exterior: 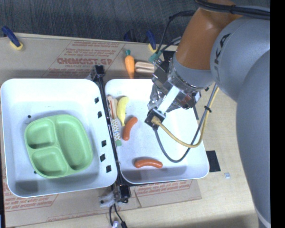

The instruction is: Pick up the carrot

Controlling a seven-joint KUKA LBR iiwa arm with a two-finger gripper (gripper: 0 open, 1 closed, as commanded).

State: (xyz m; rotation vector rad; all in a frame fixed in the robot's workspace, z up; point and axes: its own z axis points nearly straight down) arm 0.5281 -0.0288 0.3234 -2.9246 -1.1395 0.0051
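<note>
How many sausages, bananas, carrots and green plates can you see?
Sausages: 2
Bananas: 1
Carrots: 1
Green plates: 1
Total: 5

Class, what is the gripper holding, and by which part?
Cannot be told. The carrot lies apart from the gripper, outside the right bin's far rim.
</note>
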